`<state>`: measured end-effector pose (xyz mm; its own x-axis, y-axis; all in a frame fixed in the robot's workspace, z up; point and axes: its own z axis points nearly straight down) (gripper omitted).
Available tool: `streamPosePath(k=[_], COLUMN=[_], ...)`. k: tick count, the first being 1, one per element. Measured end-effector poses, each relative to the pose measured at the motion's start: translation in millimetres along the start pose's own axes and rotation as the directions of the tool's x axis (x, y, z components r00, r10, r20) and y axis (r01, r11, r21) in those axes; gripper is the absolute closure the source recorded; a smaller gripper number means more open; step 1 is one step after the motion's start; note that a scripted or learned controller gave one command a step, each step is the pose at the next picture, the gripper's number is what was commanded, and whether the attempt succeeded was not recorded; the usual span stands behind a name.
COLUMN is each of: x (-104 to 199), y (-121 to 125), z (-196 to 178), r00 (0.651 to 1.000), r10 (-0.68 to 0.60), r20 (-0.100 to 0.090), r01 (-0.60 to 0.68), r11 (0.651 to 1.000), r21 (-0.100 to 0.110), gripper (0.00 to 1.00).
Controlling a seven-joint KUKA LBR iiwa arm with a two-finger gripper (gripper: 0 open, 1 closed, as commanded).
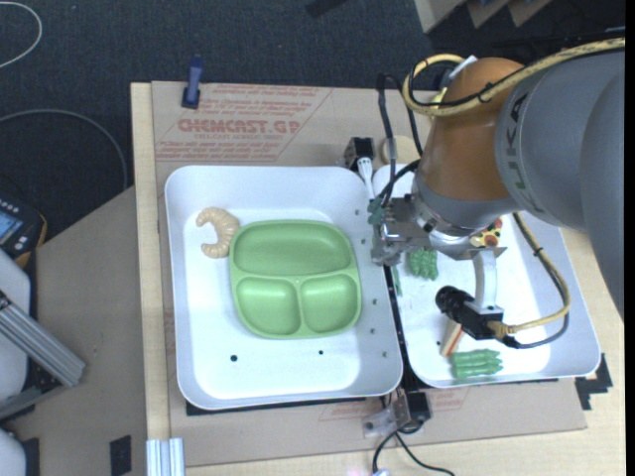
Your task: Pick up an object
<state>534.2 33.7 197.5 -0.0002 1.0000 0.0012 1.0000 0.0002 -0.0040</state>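
Pincer (402, 251) hangs low over the right bin's (556, 350) left edge beside a green toy (424, 264); its grip can't be told.

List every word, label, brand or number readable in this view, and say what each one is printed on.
"CHEMCAST G P" in large red letters, on the brown protective paper of the board behind the left bin.
Smaller red lines above and below it on the same paper: too small and blurred to read.
Grey lettering on the arm beside the orange band: partly cut off, not readable.
No other text can be made out.
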Motion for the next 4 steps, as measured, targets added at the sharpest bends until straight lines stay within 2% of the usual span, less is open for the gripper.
streamPosePath(k=[1,2,3,4], x=[-7.5,-47.3,-36.4,-62.0], y=[23.9,-11.9,-30.2,22.7], z=[12.8,-155.2,-82.2,-1.9], r00=[1.0,1.0,1.0,1.0], r10=[0.001,0.001,0.001,0.002], r20=[0.002,0.004,0.0,0.001], r01=[-0.001,-0.001,-0.001,-0.002], r11=[1.0,1.0,1.0,1.0], r21=[-0.006,-0.007,-0.002,-0.003], gripper=[1.0,1.0,1.0,1.0])
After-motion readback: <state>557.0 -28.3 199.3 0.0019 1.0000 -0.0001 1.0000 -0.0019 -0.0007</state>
